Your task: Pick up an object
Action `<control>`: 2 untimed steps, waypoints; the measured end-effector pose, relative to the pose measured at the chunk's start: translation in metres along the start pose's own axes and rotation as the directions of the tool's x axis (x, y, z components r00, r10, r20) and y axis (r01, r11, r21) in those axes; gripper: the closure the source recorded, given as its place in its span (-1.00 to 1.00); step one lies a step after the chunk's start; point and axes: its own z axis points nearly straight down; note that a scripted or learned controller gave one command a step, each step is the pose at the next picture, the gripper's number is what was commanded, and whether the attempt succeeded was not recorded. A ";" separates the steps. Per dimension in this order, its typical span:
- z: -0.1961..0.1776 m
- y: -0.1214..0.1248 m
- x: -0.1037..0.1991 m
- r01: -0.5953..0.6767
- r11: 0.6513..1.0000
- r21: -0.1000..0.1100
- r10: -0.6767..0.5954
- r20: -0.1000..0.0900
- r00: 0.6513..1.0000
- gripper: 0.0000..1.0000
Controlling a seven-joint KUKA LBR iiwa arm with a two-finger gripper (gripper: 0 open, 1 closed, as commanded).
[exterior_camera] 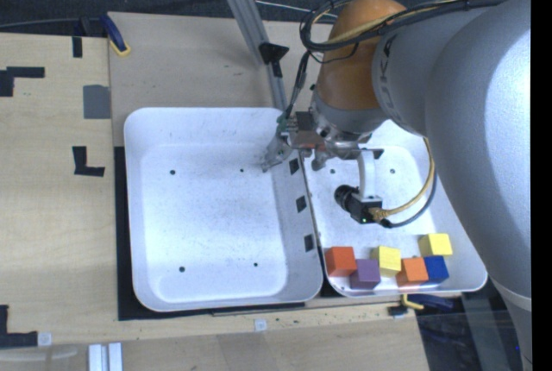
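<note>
From above, the arm (448, 93) hangs over the right bin (405, 162), its gripper (297, 141) near the divide between bins; I cannot tell its state. Coloured blocks (388, 266) cluster in the right bin's near corner. The left bin (207, 205) lies beside it.

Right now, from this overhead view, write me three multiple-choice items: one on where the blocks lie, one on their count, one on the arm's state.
1. Where do the blocks lie?
A. Right bin, near its front edge
B. Left bin, centre
C. On the bare bench

2. How many blocks show?
A. Two
B. Six
C. Ten

3. Where is the arm's wrist?
A. Over the bench, left of both bins
B. Above the wall where the two bins meet
C. Down among the blocks

Key: 1 A, the cluster sits along the right bin's front. 2 B, two orange, two yellow, one purple, one blue. 3 B, the claw hangs at the shared wall, apart from the blocks.
</note>
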 end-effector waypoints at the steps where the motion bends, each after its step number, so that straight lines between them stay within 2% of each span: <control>1: 0.000 -0.031 -0.001 -0.003 1.000 0.001 0.003 0.001 1.000 -1.00; 2: 0.000 -0.007 0.024 0.001 1.000 -0.003 -0.001 -0.001 1.000 -1.00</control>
